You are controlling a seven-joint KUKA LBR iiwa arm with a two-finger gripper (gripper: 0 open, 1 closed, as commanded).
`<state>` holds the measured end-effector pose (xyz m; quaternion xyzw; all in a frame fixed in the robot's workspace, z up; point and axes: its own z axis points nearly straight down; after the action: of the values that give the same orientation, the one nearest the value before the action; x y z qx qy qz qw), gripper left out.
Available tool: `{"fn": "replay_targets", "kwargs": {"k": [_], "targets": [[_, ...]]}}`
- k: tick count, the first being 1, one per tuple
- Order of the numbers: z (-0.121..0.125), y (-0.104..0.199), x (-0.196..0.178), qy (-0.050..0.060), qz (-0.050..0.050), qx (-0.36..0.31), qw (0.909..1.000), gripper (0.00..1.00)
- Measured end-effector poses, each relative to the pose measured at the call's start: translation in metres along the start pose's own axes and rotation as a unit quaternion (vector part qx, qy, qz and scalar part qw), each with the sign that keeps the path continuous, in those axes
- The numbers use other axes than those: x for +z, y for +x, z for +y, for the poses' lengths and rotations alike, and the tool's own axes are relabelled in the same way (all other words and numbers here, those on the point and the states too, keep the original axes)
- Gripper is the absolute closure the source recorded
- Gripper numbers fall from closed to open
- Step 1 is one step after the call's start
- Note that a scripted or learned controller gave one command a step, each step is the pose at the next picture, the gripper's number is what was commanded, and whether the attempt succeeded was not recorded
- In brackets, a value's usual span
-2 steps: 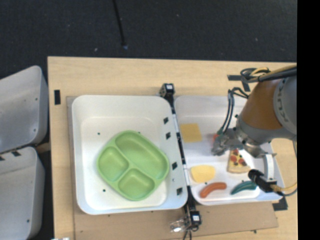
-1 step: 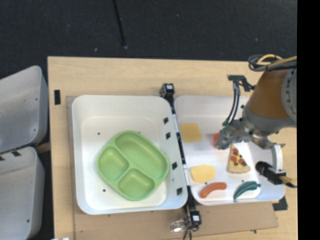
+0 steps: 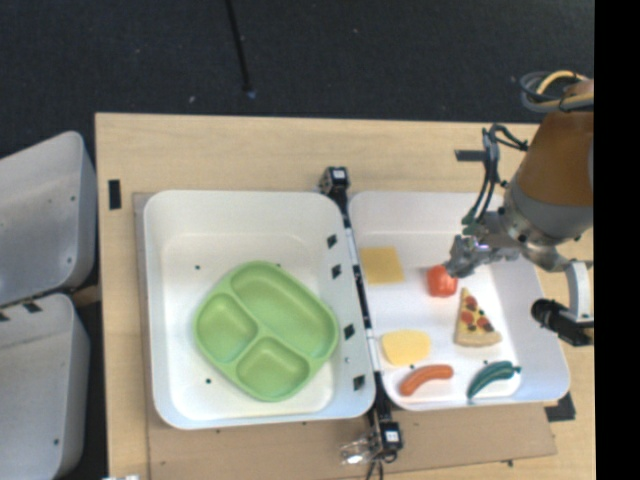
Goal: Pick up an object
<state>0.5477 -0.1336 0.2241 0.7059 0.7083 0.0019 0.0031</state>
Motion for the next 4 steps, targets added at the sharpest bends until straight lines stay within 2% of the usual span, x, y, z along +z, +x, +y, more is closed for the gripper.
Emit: {"fn": "replay_targets", "kwargs": {"k": [1, 3, 4], "targets": [[0.001, -0.001, -0.020, 0.001, 0.000, -0.001, 1.0000, 1.00], [-0.009, 0.117, -0.034, 0.003, 0.002, -0.003, 1.0000, 1.00], [-0.011, 0.165, -0.020, 0.004, 0.001, -0.001, 1.0000, 1.00]]}}
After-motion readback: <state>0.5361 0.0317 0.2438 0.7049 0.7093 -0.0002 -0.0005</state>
